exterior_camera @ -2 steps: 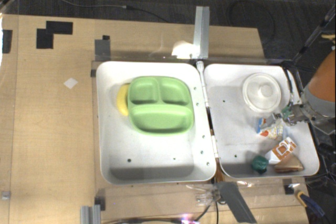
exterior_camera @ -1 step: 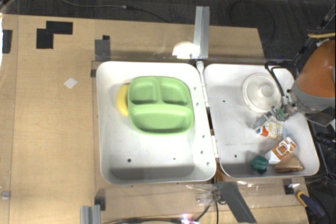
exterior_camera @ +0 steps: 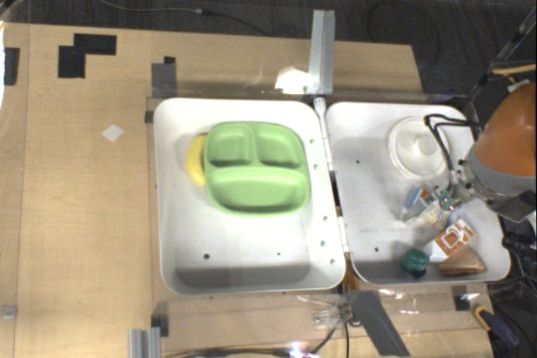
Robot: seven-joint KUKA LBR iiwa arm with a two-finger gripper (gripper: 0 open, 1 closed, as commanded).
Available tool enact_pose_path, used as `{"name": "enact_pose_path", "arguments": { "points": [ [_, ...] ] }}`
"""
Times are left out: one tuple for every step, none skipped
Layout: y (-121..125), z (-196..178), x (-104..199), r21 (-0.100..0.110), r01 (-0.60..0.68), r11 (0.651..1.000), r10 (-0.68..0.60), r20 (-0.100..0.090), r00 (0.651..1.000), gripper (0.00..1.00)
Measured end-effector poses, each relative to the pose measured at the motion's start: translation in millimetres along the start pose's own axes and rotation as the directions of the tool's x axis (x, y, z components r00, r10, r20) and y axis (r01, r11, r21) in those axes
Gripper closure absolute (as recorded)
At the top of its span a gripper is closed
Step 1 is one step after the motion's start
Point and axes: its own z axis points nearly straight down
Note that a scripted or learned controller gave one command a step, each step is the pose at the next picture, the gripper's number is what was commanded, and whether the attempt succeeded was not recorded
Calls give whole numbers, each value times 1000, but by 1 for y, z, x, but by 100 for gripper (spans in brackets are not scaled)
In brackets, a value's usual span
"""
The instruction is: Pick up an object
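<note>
The arm [exterior_camera: 506,148] is reaching into the right bin [exterior_camera: 369,205] from the right, and the gripper [exterior_camera: 453,190] is hanging low over a loose cluster of small items near that bin's right wall; its state cannot be told from this angle, and nothing is seen held in it. The likeliest target is lying directly beneath it: a small crinkled packet [exterior_camera: 428,204] with mixed printing, probably light, thin and limp, so it is best pinched across a raised fold rather than flat. Beside it, an orange-and-white wrapper [exterior_camera: 454,238] is resting near a flat brown slab [exterior_camera: 461,266], and a dark green rounded piece [exterior_camera: 414,262] is sitting near the front wall; that piece appears rigid and may roll. A clear plastic cup [exterior_camera: 415,145] is lying farther back, smooth and likely slippery. In the left bin [exterior_camera: 176,205], a green divided tray [exterior_camera: 254,166] is covering part of a yellow object [exterior_camera: 195,159].
</note>
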Motion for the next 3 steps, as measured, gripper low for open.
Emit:
{"name": "enact_pose_path", "arguments": {
  "points": [
    [10, 0, 11, 0, 50, 999, -50, 2, 999, 0],
    [-1, 0, 5, -2, 109, 994, -109, 1, 994, 0],
    [-4, 0, 12, -2, 119, 993, -119, 3, 993, 0]
  ]
}}
